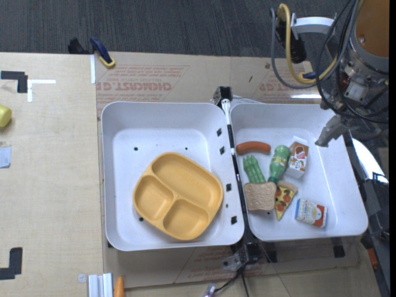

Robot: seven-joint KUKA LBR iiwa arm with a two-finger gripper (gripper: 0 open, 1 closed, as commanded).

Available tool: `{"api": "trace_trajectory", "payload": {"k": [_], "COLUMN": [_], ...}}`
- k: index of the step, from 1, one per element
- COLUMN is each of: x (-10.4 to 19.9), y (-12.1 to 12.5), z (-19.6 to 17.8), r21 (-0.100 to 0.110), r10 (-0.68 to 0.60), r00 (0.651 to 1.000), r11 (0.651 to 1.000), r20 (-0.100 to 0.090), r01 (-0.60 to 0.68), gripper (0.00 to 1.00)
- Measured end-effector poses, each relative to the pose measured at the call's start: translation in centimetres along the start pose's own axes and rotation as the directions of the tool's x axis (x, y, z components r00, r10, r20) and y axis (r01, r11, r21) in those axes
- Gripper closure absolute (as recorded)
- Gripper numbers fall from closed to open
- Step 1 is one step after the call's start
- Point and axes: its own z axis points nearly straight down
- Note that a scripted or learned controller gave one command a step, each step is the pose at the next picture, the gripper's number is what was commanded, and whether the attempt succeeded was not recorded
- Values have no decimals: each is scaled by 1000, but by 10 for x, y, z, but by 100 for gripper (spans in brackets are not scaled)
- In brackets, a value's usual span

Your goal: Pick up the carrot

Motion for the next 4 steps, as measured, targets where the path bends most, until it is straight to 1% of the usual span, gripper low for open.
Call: {"api": "trace_trajectory", "payload": {"k": [1, 2, 3, 4], "x": [-6, 8, 11, 11], "y": [0, 34, 31, 31], "z": [-7, -27, -37, -37], "r21": [4, 8, 28, 28], "r10": [-204, -204, -200, -200], "r00": [979, 979, 979, 980], "r11": [979, 979, 979, 979], "r20": [-6, -9, -22, -21], "r01": [204, 204, 201, 200], "gripper": [0, 0, 100, 0]}}
